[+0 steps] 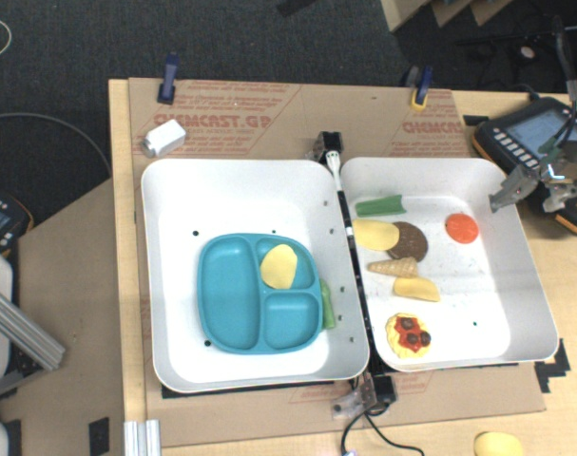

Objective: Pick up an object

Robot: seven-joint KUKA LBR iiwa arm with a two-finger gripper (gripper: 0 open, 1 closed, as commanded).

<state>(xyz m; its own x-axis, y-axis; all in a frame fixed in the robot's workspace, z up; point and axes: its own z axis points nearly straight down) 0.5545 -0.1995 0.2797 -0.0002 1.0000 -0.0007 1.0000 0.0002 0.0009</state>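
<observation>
The right bin (516, 283) holds several toy foods: a green bean pod (379, 204), a pale yellow piece (375, 235), a brown round cookie (409, 241), a tan cone (393, 268), a yellow wedge (416, 289), a small pizza (409, 334) and a red tomato (462, 228). In the left bin (174, 217) sits a teal divided plate (240, 297) with a yellow piece (279, 267) in its upper compartment. A green strip (327, 306) lies against the plate's right edge. My gripper (516, 188) hangs at the right bin's upper right rim, right of the tomato, touching no object.
A black handheld pendant (521, 136) lies right of the bins behind the gripper. A white block (163, 138) rests on the cardboard above the left bin. Clamps (168, 77) hold the board's far edge. A yellow object (495, 444) lies at the bottom right.
</observation>
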